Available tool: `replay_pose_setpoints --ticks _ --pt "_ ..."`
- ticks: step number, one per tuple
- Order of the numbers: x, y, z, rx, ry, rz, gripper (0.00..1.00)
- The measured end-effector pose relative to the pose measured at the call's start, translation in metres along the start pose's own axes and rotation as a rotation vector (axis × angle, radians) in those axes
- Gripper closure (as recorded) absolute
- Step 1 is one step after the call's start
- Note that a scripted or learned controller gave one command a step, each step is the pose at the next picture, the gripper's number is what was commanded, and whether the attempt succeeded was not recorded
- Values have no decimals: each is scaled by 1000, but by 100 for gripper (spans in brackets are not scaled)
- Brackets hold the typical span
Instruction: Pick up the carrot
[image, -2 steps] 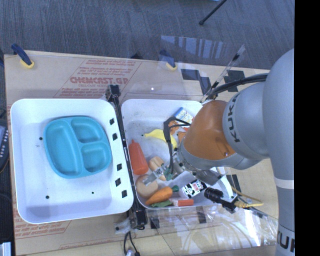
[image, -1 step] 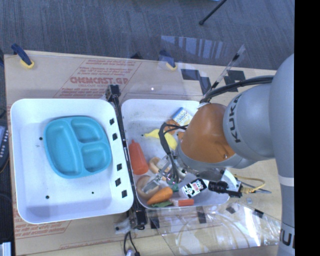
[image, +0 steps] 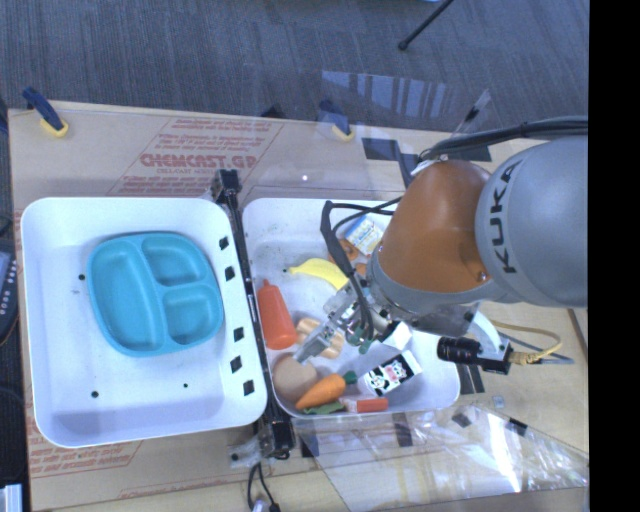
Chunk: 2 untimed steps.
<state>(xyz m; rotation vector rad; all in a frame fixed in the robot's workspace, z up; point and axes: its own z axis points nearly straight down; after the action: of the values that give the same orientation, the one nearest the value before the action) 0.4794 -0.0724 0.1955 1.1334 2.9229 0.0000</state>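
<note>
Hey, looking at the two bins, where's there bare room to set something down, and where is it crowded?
Free: the left bin floor around the blue tray, widest along its near edge, plus the right bin's far-left corner above the banana. Crowded: the right bin's near half, where carrot, red bottle, milk carton and gripper cluster.

Red print on the brown bench sheet (image: 190, 150), far of the left bin, read "CHEMCAST GP"; smaller red lines around it were too fine to read. The grey arm housing (image: 535, 225) at right bore "KUKA" in black letters, running vertically.
</note>
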Motion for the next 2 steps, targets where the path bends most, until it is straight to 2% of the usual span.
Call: replay_pose_setpoints --ticks 1,2 --pt "-20 -19 98 -5 -1 -128 0" --pt "-7 -8 0 0 -1 -75 0"
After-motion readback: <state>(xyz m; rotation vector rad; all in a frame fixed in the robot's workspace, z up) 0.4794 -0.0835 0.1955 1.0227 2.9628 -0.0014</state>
